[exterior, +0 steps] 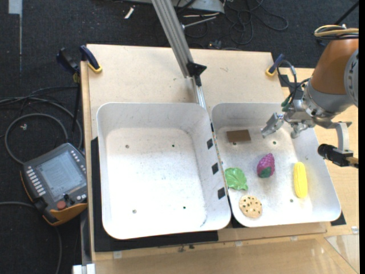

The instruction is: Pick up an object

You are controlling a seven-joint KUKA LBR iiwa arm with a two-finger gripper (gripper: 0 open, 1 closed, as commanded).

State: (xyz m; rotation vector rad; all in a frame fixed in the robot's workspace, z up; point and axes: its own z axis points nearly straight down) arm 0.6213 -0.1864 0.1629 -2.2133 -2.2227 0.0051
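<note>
Five small things lie in the right bin: a brown flat piece near its upper wall, a purple grape-like cluster at centre, a green leafy piece against the divider side, a speckled cookie toward the lower edge, and a yellow corn cob at the right. The gripper hovers over the bin's upper right, its fingers spread apart with nothing between them, above and clear of the purple cluster. The left bin sits beside it on the bench. A slanted metal rail crosses the top centre, and a handheld controller rests at the left edge.
</note>
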